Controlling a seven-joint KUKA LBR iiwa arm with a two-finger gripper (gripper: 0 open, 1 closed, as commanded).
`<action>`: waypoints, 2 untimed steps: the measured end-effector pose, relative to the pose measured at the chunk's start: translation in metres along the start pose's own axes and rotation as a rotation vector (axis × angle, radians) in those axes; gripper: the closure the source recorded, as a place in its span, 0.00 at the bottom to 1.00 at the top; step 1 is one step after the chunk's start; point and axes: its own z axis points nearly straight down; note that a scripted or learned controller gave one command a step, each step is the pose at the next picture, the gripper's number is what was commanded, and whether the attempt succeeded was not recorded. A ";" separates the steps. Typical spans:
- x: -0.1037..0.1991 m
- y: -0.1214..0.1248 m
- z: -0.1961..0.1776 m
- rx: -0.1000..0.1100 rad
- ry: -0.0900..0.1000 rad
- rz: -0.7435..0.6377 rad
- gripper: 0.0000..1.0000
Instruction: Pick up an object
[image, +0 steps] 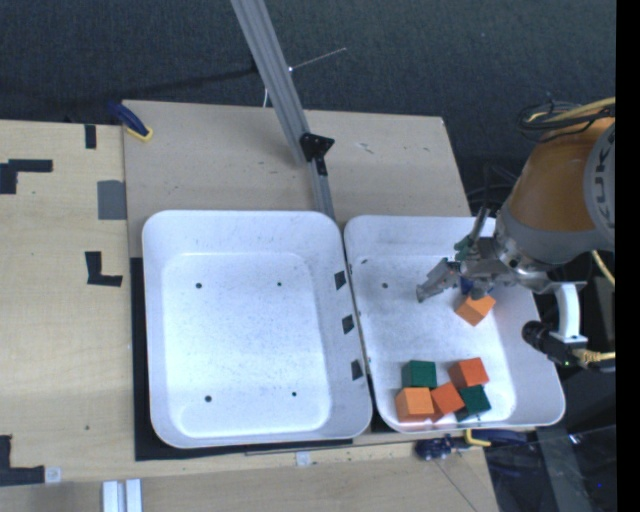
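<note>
The arm (565, 190) hangs over the right bin (395, 240), whether its jaws are apart I cannot tell, an orange block (476, 308) just below them, other blocks (443, 390) clustered near the front rim.

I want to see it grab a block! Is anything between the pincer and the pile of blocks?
In the camera view, bare white bin floor separates the pincer from the pile of blocks.

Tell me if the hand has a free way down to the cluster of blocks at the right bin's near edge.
Probably yes: the hand sits above the right bin, and bare floor lies between it and the cluster.
</note>
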 end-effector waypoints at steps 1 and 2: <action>0.000 0.000 0.000 -0.001 0.000 0.000 0.00; 0.005 -0.006 0.046 0.005 -0.001 0.001 0.00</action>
